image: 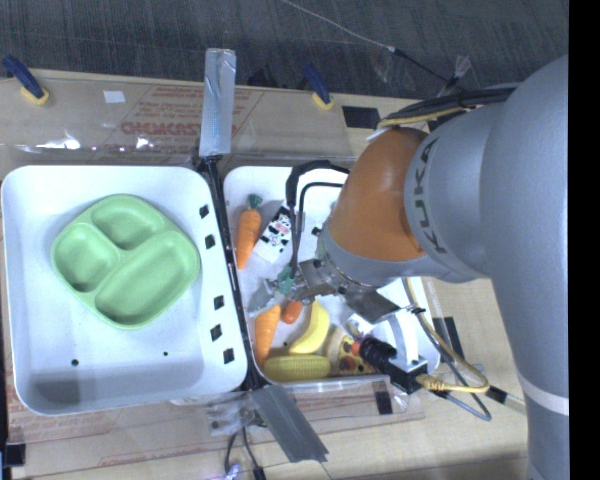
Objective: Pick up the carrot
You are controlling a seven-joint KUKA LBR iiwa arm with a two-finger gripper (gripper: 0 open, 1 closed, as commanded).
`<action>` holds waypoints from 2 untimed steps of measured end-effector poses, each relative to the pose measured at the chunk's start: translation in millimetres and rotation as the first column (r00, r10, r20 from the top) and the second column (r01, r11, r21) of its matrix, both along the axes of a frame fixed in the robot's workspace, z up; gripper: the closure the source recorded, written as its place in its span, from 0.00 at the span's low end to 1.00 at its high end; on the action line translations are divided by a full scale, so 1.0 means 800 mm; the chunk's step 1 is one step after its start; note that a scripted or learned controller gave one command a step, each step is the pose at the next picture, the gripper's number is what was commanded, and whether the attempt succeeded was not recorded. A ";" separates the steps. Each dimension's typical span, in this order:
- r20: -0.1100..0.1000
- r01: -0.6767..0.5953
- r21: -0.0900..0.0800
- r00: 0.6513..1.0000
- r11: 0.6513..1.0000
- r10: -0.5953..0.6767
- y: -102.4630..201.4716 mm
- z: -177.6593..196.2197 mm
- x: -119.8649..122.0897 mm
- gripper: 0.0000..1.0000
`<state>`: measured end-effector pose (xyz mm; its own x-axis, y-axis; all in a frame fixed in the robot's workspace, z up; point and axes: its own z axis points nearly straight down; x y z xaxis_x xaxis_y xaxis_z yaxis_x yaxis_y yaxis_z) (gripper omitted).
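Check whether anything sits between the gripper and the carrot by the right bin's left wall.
Nothing visibly blocks it. The carrot lies exposed against the left wall of the right bin, with a black-and-white item beside it. The gripper sits just below and right of it, above a second carrot and a banana.

arm (500, 168): chunky grey tube, smooth and kinda shiny, taking up most of the right side
band (380, 203): glossy orange ring sitting above the wrist
lettering (427, 213): "KUKA" running in dark letters on the grey, right next to the orange
cable (302, 183): thin black one looping off the wrist end
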<state>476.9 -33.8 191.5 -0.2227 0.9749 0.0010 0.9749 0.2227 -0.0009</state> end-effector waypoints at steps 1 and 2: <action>0.000 0.000 0.000 1.000 1.000 0.000 0.000 0.000 0.000 0.00; 0.000 0.000 0.000 1.000 1.000 0.000 0.000 0.000 0.000 0.00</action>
<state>476.9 -33.8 191.5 -0.2227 0.9749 0.0010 0.9749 0.2227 -0.0010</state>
